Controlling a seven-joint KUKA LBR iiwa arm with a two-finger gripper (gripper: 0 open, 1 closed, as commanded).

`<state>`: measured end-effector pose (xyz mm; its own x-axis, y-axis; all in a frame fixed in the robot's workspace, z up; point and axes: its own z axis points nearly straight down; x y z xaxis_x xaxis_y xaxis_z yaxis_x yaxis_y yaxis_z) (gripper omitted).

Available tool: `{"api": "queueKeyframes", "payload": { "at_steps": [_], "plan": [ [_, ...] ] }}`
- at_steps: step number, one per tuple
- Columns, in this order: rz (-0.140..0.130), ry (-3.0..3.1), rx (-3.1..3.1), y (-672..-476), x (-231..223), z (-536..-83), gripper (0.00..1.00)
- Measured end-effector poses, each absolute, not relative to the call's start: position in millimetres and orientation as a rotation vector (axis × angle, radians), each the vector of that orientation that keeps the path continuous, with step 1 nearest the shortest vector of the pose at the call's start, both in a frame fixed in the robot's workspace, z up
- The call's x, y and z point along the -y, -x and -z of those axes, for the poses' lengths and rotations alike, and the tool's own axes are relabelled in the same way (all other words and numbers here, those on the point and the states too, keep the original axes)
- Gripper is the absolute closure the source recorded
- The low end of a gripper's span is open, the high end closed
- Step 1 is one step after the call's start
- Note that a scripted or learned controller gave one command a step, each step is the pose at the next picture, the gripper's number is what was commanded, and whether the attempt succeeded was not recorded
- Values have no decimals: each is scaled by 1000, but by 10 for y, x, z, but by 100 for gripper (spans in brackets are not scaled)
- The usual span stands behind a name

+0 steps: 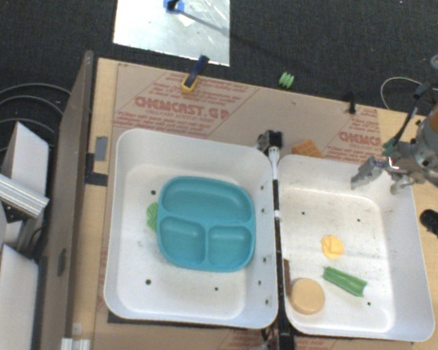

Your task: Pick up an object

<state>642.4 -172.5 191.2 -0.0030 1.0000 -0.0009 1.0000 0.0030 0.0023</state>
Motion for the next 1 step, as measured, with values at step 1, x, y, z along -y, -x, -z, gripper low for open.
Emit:
{"api": "queueKeyframes", "payload": {
  "at_steps": [1],
  "plan": [
    [1, -2224, -2225, -5641, 1282, -803, 0]
  ]
}}
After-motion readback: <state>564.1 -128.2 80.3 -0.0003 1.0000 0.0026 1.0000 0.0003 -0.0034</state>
